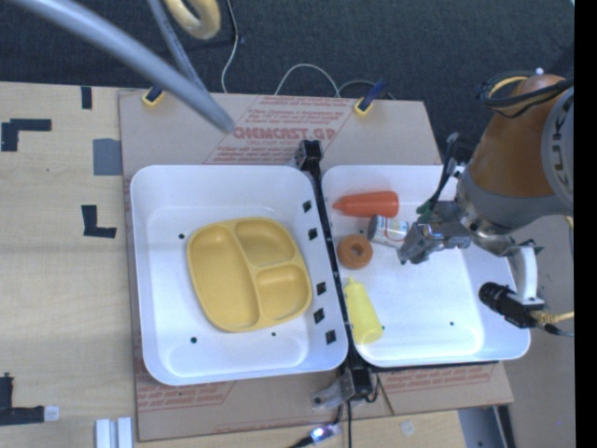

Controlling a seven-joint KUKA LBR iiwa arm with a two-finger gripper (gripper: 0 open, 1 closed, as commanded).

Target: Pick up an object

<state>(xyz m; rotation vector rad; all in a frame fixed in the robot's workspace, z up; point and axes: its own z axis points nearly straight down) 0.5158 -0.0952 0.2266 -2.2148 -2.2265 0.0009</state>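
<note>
We see an orange carrot-shaped toy (367, 203) lying at the right bin's (466, 343) far edge, a small brown ring (354, 251) just below it. The gripper (416, 246) hangs beside them, too dark and blurred for us to read. A yellow block (362, 312) lies nearer.

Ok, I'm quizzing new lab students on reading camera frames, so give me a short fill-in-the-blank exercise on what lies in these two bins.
1. The yellow divided tray lies in the ____ bin.
2. The carrot in the right bin is ____ in colour.
3. The brown ring lies between the carrot and the ____ object.
4. The gripper hangs over the ____ bin.

Missing words: left; orange; yellow; right
</note>
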